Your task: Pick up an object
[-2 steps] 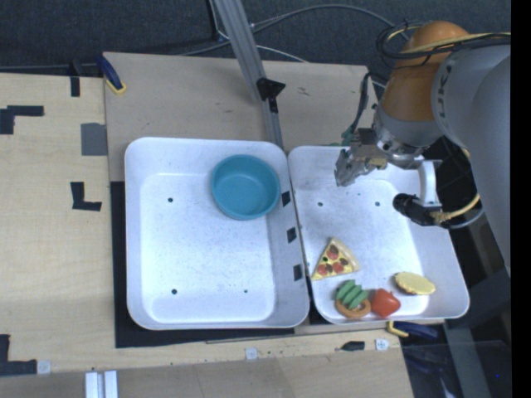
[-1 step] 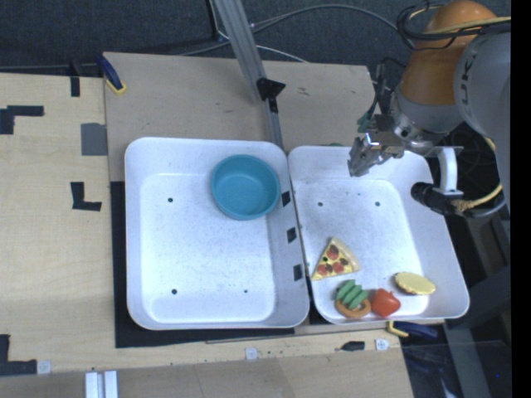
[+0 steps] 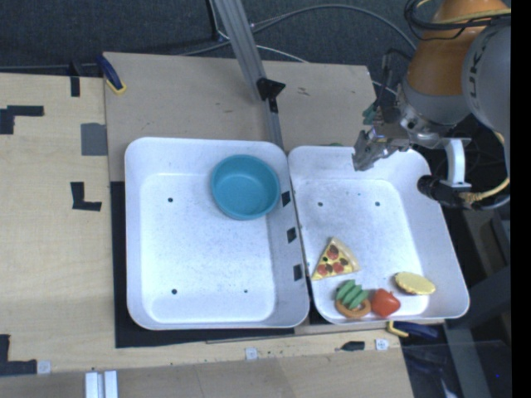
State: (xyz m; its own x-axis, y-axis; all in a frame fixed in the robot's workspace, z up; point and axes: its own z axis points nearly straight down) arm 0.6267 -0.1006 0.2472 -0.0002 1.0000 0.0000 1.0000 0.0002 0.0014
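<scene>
The gripper [image 3: 368, 152] hangs over the far edge of the right bin [image 3: 431, 222]; whether it is open or closed cannot be told. The pizza slice [image 3: 335, 259], green-and-orange toy [image 3: 352, 298], red piece [image 3: 385, 303] and yellow piece [image 3: 414, 283] lie well apart from it, along the bin's near side.

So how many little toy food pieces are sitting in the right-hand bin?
4, all near its front edge: a pizza slice toy, a green-and-orange piece, a red piece touching it, and a yellow piece toward the right corner.
</scene>
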